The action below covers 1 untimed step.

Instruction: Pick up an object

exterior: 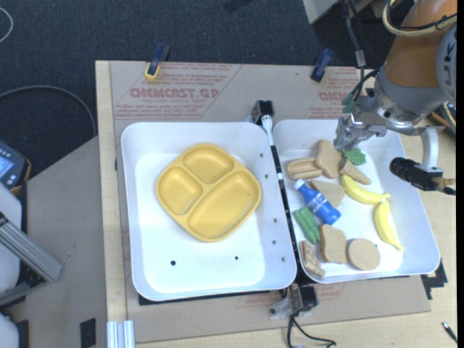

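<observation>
At the near edge of the right bin [428,246] I read a round tan cookie [362,254], a brown slice beside it [334,243], and a yellow banana [387,225] lying just right of them. Further in lie a blue tube [318,202], a green piece [308,225], a second banana [362,191] and tan bread pieces [328,158]. All of these rest on the bin floor; none is lifted, so I judge the pick not yet done.

The pincer [353,141] sits low over the far part of the right bin, just beside a small green item [356,156] and the bread pieces. I cannot tell whether it is released or clenched, and nothing is visibly grasped. My judgement: grasp and lift remain.

The arm [417,56] enters from the right, orange band uppermost, wrist directed down into the bin.

The left bin [138,216] carries a yellow divided plate [209,191]. Both bins rest on the table [116,100].
</observation>
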Available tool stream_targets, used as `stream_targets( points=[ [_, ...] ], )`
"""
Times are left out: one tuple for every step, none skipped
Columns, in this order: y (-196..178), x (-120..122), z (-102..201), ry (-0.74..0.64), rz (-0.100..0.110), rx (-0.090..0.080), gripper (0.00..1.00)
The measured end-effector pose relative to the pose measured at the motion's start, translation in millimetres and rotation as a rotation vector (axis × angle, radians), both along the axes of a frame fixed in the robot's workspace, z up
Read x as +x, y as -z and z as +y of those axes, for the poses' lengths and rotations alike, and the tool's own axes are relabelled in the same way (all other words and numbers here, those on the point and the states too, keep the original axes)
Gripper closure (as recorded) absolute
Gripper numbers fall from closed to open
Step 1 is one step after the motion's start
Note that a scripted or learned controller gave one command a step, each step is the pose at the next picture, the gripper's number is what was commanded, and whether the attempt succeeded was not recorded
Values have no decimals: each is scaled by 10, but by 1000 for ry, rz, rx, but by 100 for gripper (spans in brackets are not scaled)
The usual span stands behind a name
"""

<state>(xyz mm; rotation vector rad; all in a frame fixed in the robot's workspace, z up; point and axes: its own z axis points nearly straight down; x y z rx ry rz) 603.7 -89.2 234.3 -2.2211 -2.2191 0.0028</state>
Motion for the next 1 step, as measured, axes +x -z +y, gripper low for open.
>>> stream_targets(
  points=[
    [-1, 72, 11, -2, -5, -2, 100]
  ],
)
